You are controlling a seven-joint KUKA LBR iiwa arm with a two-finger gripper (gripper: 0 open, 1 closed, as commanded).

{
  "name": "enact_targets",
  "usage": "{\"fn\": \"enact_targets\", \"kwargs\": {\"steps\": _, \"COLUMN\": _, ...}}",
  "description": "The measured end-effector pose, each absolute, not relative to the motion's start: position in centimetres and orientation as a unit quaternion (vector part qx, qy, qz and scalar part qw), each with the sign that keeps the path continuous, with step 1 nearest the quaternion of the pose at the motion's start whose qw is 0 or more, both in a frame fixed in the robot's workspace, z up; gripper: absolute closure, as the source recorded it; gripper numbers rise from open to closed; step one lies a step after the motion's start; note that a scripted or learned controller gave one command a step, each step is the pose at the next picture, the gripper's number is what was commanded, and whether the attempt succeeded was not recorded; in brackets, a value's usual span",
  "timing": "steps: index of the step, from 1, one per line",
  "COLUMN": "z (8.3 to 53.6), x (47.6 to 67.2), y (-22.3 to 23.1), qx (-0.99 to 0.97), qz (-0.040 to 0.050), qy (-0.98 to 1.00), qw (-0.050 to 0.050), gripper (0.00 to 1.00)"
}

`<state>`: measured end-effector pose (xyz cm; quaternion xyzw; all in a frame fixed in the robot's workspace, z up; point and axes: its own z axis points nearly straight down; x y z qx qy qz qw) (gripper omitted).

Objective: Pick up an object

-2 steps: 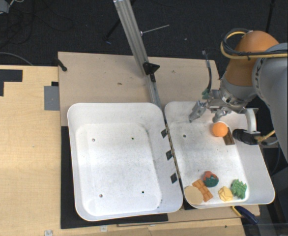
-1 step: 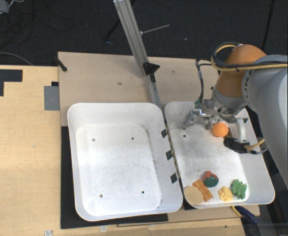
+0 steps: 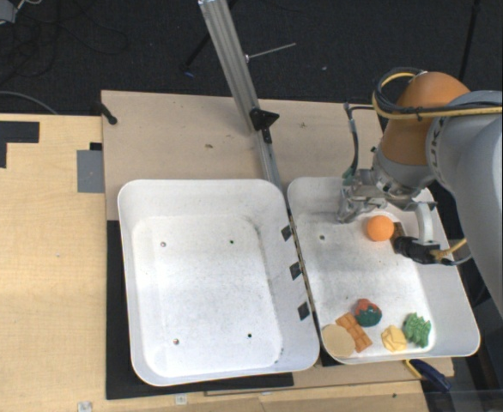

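Orange ball [image 3: 379,228] — round, no long axis, beside end effector [image 3: 351,209]

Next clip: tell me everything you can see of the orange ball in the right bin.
The orange ball is small, round and plain orange, smooth and matte, with no markings I can make out; its material cannot be told. It lies on the floor of the right bin, in the far half toward the arm's side, well apart from the cluster of small toys at the near edge. The gripper hangs just to its left, close beside it. Contact between them cannot be told; the ball looks to be resting, not lifted.
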<state>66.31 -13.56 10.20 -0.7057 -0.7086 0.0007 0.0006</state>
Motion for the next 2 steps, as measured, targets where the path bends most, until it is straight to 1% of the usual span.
{"fn": "enact_targets", "kwargs": {"steps": 1, "z": 16.4, "x": 66.2, "y": -13.1, "qx": -0.707, "qz": -0.0014, "qy": -0.707, "qw": -0.002, "gripper": 1.0}}
{"fn": "enact_targets", "kwargs": {"steps": 2, "z": 21.1, "x": 66.8, "y": -12.7, "qx": -0.707, "qz": -0.0012, "qy": -0.708, "qw": -0.002, "gripper": 1.0}}
